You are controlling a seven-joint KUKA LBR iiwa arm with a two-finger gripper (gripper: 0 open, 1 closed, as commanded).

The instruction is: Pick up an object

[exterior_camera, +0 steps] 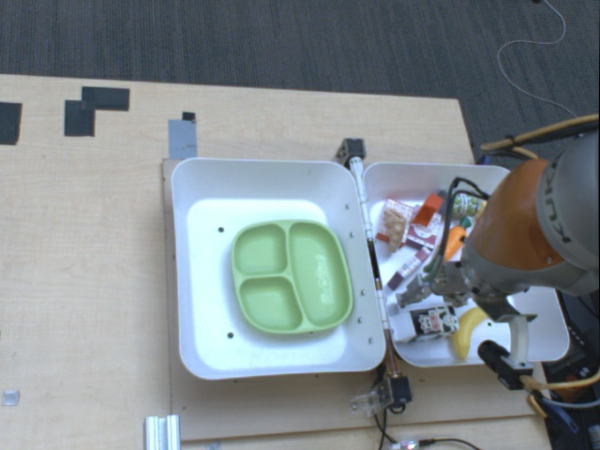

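Nearest us lay a yellow banana-like object (466, 334) in the right bin (553, 340). The gripper (422, 289) hung low over clutter there; its state we could not tell. We judged crowding risked a miss. Beyond: green divided plate (291, 277).

- Tray (292, 277): pale green
- Bins (202, 251): white
- Table (84, 279): light wood, dark patches
- Banana (467, 332): yellow
- Arm (525, 223): grey, orange band
- Floor (281, 26): dark grey
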